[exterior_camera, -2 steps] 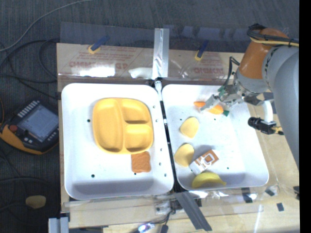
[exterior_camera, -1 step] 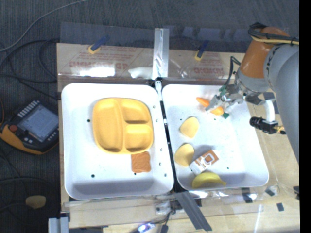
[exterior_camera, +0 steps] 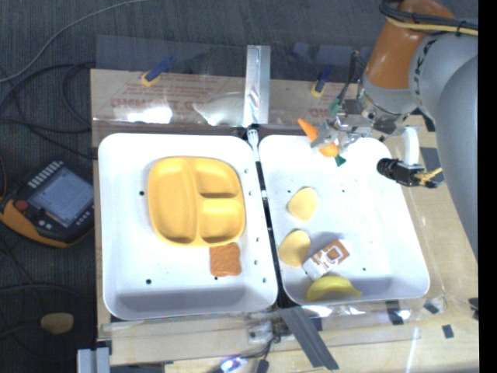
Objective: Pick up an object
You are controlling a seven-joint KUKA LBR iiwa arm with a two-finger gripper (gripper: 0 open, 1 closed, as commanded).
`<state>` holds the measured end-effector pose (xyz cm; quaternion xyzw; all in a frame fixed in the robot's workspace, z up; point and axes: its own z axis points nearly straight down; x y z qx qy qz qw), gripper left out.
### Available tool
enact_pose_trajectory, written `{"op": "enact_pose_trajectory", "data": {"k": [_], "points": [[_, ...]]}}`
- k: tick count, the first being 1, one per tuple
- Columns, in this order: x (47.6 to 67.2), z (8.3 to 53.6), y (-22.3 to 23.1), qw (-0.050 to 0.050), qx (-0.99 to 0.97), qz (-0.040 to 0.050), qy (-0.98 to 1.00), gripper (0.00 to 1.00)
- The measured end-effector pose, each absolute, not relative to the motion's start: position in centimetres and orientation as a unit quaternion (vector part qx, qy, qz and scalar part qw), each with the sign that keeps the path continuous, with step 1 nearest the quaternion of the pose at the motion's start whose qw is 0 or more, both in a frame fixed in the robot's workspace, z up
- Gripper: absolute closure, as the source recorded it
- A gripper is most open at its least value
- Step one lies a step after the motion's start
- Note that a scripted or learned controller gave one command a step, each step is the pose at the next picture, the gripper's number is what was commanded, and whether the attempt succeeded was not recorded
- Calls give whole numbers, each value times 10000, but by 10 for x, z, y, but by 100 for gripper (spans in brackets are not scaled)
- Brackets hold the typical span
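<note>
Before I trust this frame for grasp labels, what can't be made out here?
- Gripper, camera view: small, cluttered by wrist parts; whether it holds the orange piece can't be told.
- Small carton: print too small to read.
- Yellow-green piece: partly behind the carton, blurred against the right bin wall.

A robot lab: clamped bench, teach pendant, floor cables.

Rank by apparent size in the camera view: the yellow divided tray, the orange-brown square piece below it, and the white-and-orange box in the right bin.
1. Yellow divided tray, by far the largest.
2. Orange-brown square piece.
3. White-and-orange box; close to the square piece, so this order is unsure.
</note>
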<state>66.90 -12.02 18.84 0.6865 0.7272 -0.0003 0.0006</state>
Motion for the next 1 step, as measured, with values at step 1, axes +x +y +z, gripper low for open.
{"op": "enact_pose_trajectory", "data": {"k": [1], "points": [[626, 228, -86, -9, 6886, -3, 7252, 100]]}}
